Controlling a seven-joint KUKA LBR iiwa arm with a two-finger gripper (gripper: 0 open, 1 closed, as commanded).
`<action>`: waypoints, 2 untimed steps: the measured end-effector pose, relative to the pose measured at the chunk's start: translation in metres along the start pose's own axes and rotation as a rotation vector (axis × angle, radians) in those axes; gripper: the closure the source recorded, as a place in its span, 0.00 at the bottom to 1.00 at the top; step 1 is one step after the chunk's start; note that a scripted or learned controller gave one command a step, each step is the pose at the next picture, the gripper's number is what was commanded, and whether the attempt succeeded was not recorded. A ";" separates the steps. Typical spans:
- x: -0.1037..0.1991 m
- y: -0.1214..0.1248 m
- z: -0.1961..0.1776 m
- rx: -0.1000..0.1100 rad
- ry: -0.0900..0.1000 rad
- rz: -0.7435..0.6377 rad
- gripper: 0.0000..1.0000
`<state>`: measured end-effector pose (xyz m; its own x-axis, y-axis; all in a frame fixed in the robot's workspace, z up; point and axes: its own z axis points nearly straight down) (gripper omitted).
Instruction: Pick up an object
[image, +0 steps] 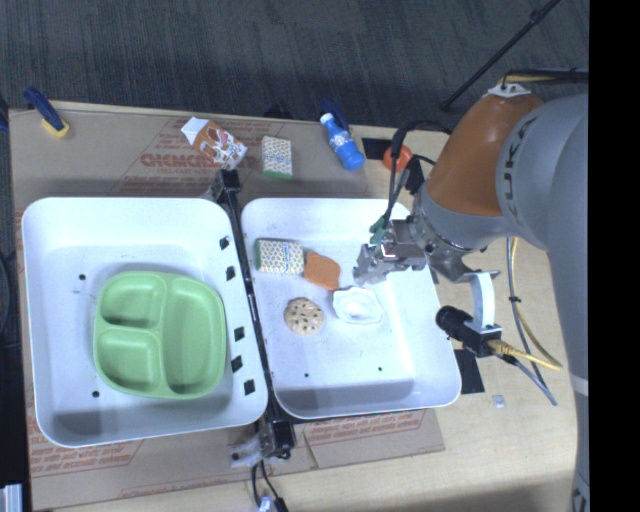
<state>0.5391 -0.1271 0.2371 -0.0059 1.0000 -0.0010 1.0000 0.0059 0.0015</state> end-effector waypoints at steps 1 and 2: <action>-0.012 -0.050 0.022 0.005 0.002 0.001 1.00; -0.059 -0.062 0.045 0.005 0.001 0.000 1.00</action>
<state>0.4771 -0.1867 0.1920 -0.0055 1.0000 0.0005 1.0000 0.0056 -0.0036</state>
